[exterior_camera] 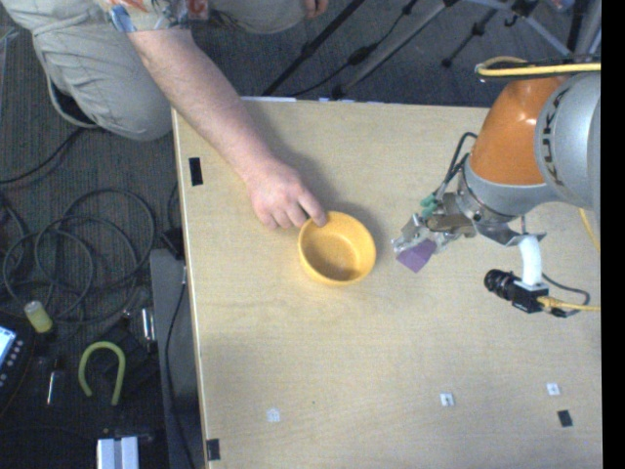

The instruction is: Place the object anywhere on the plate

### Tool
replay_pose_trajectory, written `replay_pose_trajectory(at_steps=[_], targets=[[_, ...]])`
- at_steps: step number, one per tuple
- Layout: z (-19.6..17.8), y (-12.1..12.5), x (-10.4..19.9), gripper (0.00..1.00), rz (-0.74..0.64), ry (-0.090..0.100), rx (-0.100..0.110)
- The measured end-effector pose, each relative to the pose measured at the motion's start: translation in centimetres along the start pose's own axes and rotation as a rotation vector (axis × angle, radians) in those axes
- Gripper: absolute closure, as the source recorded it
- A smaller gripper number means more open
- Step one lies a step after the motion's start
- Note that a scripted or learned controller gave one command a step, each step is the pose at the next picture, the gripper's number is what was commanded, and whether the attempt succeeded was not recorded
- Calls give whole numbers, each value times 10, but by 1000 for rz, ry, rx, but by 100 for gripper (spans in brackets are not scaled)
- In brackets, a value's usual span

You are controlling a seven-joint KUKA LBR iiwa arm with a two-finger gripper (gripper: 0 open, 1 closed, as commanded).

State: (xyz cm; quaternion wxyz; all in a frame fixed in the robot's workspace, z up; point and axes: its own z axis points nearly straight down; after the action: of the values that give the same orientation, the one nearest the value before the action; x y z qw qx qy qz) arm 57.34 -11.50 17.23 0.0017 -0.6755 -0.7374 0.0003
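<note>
**benchwatcher:** Nearest us is the bare tan bench (pixel 391 379), just a few small markers on it. Further back sits the yellow dish (pixel 337 248), our plate here. A person's hand (pixel 281 199) touches its far-left rim.

**gripfan:** And the object? We see a small purple piece (pixel 417 255) just right of the dish, right at the tip of the gripper (pixel 422 234).

**benchwatcher:** Yep. It looks pinched between the fingers, so we'd call the jaws clenched on it, though it's tiny.

**gripfan:** We'd guess it's light and stiff, maybe plastic, a bit slick. Holding it across its flat sides seems right. That hand beside the dish worries us.
</note>
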Motion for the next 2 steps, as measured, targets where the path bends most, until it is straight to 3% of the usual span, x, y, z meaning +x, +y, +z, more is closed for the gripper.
replay_pose_trajectory(at_steps=[1, 2], targets=[[-74, 83, 109, 100, 204, -5, 1], [-9, 32, 91, 100, 548, -4, 4]])
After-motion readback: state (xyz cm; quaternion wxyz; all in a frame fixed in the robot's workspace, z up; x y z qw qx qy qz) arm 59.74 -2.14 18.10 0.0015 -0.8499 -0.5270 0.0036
